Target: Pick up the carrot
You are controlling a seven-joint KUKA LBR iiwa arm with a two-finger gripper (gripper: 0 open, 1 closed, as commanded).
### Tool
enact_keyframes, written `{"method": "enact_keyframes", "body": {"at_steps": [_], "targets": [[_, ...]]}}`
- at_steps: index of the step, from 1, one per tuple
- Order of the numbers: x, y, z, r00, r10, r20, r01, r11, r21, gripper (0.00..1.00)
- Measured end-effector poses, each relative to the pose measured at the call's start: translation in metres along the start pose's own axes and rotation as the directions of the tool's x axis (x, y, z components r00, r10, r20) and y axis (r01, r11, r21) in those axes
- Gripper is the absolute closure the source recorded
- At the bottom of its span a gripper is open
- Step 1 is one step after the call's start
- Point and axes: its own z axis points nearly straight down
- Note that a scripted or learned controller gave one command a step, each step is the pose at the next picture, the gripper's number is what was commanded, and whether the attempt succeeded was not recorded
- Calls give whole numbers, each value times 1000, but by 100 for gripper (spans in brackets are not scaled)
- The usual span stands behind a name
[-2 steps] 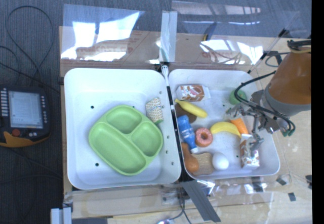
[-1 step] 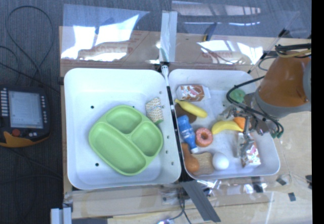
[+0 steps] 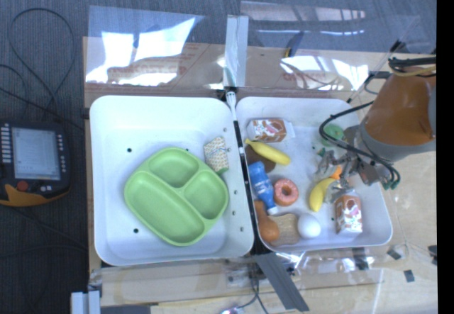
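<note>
carrot (image 3: pixel 336 174) | small, rigid, light, smooth | right bin (image 3: pixel 383 234), under claw (image 3: pixel 340 167) | grip across middle | claw state: cannot tell

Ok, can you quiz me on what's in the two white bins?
1. True or false: the green three-part plastic plate lies in the left white bin.
2. Which lies nearest the small white egg? A) the pink-iced ring doughnut B) the green plate C) the blue plastic bottle
3. Fill in: the grey-and-orange arm's pincer is over the ___ white bin.
Key: 1 true; 2 A; 3 right.
</note>
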Motion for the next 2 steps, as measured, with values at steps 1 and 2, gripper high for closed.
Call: {"method": "enact_keyframes", "body": {"at_steps": [1,2], "targets": [[-57,87,-124,1000,24,-5,-24,1000,-8,100],[9,23,-121,998,-58,-17,58,998,-9,100]]}}
